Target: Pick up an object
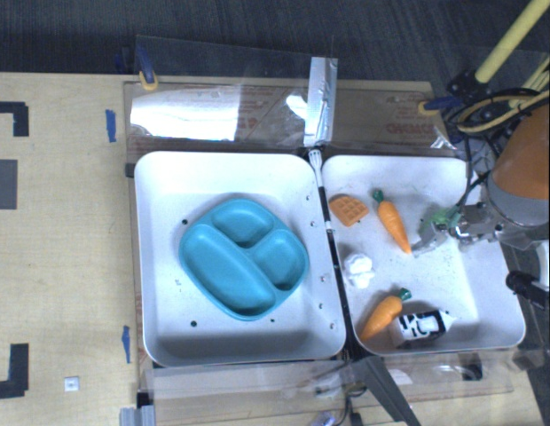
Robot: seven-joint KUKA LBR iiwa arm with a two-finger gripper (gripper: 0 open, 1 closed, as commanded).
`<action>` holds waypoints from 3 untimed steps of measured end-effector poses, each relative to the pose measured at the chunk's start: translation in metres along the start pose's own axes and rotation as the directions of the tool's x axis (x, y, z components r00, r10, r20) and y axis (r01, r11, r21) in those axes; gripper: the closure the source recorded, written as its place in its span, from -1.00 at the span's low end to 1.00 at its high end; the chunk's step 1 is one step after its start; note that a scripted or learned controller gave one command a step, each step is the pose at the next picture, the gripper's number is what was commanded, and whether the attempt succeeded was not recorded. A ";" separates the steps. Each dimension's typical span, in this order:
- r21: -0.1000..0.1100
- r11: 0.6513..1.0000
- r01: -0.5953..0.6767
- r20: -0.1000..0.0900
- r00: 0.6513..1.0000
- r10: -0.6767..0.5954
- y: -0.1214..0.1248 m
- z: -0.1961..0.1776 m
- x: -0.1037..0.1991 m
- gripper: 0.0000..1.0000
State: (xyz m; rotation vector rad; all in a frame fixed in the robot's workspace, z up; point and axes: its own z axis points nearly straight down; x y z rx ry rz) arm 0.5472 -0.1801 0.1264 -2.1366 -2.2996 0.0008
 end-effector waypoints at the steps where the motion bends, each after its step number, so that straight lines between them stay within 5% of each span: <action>1: -0.008 0.991 0.136 0.004 0.991 -0.136 0.050 0.040 0.049 -1.00; 2: -0.015 0.991 0.136 0.007 0.991 -0.136 0.052 0.027 0.048 1.00; 3: -0.010 0.999 0.039 0.002 0.999 -0.039 0.095 -0.121 0.129 1.00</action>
